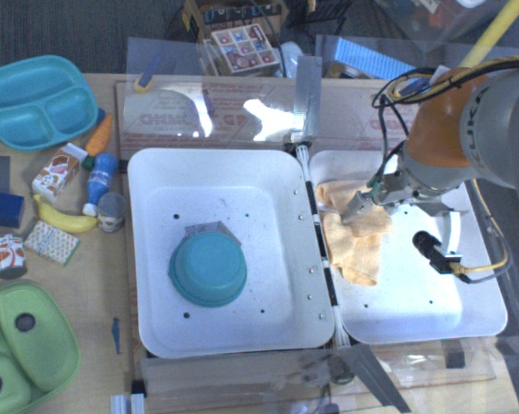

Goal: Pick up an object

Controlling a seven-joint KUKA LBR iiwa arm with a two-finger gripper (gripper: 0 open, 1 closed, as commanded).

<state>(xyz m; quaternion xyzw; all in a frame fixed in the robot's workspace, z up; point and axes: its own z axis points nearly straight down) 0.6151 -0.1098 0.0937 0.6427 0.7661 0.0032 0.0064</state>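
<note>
Quickly, left to right: we saw a round teal plastic bowl upside down in the left shallow white bin. We saw a crumpled pale yellow cloth lying against the left wall of the right white bin. The two-finger gripper sat low on the cloth's upper part; we could not tell its opening or any hold. We judged the pick started, lift not yet done.

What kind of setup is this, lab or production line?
Most likely a research lab's grasping bench, not a line. Two shallow white bins sit side by side under the KUKA arm, and loose toy props such as a banana and a teal divided plate lie beside them.
</note>
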